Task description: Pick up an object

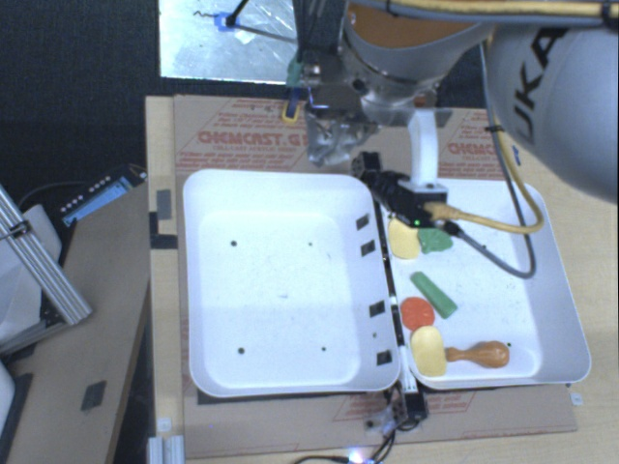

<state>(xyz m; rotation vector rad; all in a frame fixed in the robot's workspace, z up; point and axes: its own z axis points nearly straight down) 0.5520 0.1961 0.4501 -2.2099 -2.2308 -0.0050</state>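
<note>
The right bin (551,288) holds several small things along its left side. A pale yellow piece (403,243) lies beside a green piece (438,242). Nearer the front are a green bar (434,294), a red-orange disc (417,311), a yellow rounded piece (428,350) and a brown wooden piece (480,355). My gripper (334,148) hangs over the far rim of the left bin (208,201), near the divide between the bins, apart from all the things. I see nothing in its grasp.
The grey arm with its orange band fills the upper right and hides the far part of the right bin. Both bins rest on a cardboard sheet (242,133). A metal frame (39,278) stands off the bench at the left.
</note>
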